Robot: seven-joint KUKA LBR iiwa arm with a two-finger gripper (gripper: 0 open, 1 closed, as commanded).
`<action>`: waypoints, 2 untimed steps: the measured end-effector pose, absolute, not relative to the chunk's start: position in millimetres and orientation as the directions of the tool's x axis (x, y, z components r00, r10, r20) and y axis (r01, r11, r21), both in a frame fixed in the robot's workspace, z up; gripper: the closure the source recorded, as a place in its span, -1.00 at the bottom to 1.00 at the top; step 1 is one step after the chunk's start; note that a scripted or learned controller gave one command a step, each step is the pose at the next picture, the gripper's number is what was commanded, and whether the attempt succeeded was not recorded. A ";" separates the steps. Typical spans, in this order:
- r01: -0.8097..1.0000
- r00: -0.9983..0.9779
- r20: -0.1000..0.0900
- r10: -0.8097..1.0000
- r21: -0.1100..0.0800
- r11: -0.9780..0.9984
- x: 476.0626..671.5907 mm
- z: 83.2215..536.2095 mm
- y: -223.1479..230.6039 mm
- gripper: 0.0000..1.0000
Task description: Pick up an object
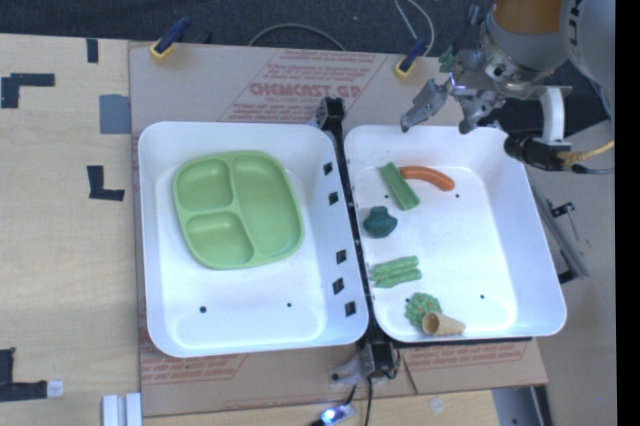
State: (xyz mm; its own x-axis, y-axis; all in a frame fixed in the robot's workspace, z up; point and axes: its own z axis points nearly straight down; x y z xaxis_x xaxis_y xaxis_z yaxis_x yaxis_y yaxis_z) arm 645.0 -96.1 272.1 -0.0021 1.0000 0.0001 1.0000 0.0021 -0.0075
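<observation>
We see the gripper (446, 115) hanging over the far rim of the right bin (520, 214), fingers spread apart, nothing between them. Below it we count five toy foods: one orange sausage (428, 177) touching one green stick (399, 186), one dark green lump (380, 222), one green bean bundle (395, 271), one ice-cream cone (443, 323). The left bin (160, 244) holds one green divided plate (238, 209).
</observation>
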 end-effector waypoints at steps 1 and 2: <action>1.000 -0.001 0.000 1.000 -0.012 0.001 637.2 219.3 -100.3 -1.00; 1.000 -0.001 -0.001 1.000 -0.012 0.001 642.1 158.1 -107.6 -1.00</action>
